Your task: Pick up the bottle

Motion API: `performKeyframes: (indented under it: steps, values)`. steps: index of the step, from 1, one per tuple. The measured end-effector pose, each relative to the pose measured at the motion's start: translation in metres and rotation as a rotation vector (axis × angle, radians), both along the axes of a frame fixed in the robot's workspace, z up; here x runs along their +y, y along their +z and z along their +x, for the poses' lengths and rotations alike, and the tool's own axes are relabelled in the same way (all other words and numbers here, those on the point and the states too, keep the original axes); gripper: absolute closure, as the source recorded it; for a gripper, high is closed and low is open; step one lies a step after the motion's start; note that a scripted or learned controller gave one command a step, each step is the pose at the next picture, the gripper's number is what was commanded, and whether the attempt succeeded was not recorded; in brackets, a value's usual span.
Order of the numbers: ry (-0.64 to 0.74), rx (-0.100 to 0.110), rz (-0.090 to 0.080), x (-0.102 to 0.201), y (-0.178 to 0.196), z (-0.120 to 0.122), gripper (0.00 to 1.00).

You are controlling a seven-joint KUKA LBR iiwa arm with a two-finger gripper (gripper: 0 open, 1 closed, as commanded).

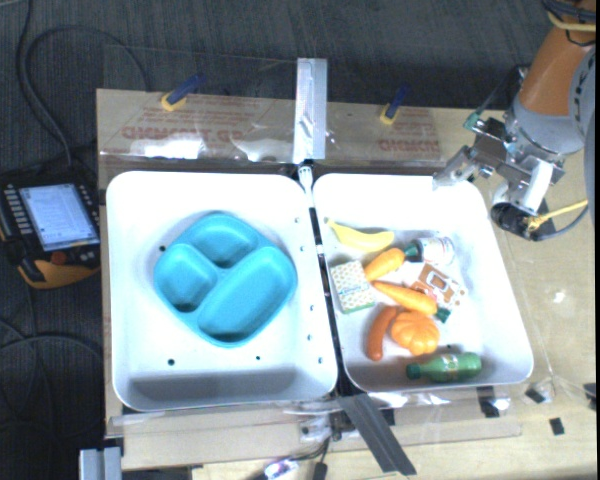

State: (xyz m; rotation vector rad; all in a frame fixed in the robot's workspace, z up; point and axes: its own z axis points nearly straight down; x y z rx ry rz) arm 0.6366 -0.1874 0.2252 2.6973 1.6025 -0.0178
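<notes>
- When I checked the overhead feed, the green bottle [445, 367] lay on its side in the right-hand bin [500, 298]. It was along that bin's near edge and close to its near right corner.
- Nothing touched the bottle from above. An orange pumpkin-like toy [418, 334] sat just beyond it, toward the bin's middle.
- Beside that toy, on the side of the divider between the bins, lay a reddish-orange sausage shape [379, 333].
- A long carrot [408, 298] lay slantwise across the middle of the bin, with a shorter carrot [384, 262] past it.
- A banana [360, 235] lay near the bin's far edge.
- A small checkered box [350, 286] rested against the divider side.
- An orange-and-white carton [443, 286] sat by the long carrot's tip. A clear item [435, 249] lay beyond it, which I could not identify.
- The left-hand bin [140, 368] held a blue divided plate [225, 276] around its middle.
- The arm [555, 68] hung outside the right-hand bin, off its far right corner and over the table [560, 298].
- Its jaws were by that far corner, well apart from the bottle.
- I could not tell whether the jaws were released or clenched.
- A handheld control pendant [45, 223] lay on the floor off the table's left edge.
</notes>
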Motion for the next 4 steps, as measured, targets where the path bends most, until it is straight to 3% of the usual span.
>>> performKeyframes:
  steps: [1,2,3,4]
  values:
    - [-0.156,-0.004,0.010,-0.002,0.016,-0.012,0.00]
    - [-0.296,-0.004,0.011,-0.024,0.012,-0.071,0.00]
    - [-0.432,-0.002,0.012,-0.007,-0.034,-0.068,0.00]
    - [-0.427,0.003,0.017,-0.004,-0.027,-0.067,1.00]
